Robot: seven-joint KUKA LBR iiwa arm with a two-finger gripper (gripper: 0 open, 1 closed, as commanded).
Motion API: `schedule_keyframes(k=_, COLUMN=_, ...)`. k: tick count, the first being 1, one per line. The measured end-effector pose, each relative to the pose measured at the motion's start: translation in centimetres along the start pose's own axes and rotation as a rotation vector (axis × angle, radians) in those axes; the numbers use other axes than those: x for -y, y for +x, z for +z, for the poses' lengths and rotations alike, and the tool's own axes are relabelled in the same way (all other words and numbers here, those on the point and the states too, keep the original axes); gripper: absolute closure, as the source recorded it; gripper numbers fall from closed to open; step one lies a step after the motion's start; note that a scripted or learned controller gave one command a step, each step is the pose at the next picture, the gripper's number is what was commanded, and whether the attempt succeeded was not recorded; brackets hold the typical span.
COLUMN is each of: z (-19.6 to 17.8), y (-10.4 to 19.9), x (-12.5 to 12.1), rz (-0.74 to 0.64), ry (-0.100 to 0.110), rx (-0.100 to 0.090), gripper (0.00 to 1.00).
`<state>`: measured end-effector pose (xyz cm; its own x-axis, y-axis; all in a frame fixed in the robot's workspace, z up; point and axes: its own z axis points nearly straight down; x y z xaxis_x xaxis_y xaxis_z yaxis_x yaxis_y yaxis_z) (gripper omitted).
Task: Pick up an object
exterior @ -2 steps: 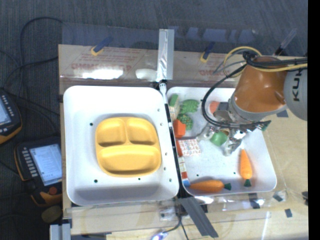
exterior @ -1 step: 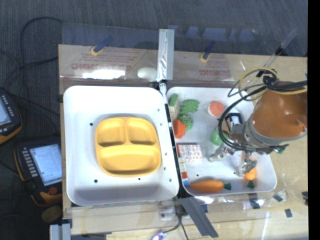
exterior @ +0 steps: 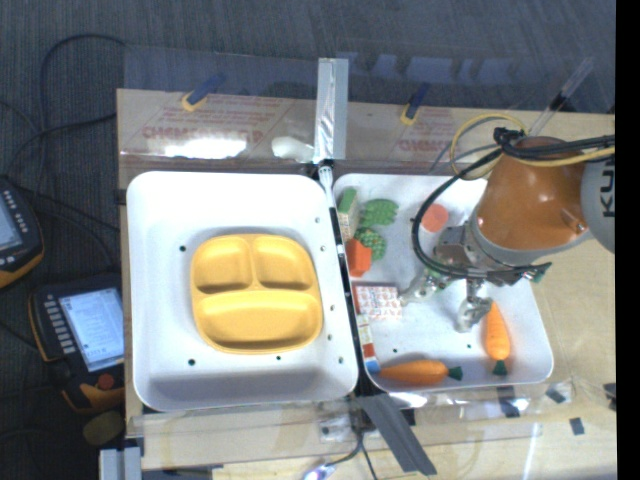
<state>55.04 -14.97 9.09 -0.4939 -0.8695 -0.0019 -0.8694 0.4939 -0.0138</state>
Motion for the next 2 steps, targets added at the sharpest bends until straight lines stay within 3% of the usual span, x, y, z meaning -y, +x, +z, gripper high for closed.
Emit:
schedule_keyframes(k=1, z=0.1, y=-3.6, x=1.7, rz=-0.076, ry=-0.001, rx=-0.001, gripper=0.00)
schedule_keyframes(k=2, z=-0.1, y=-0.1, x=-0.9, rz=0.044, ry=0.003, rx=0.009, gripper=0.00)
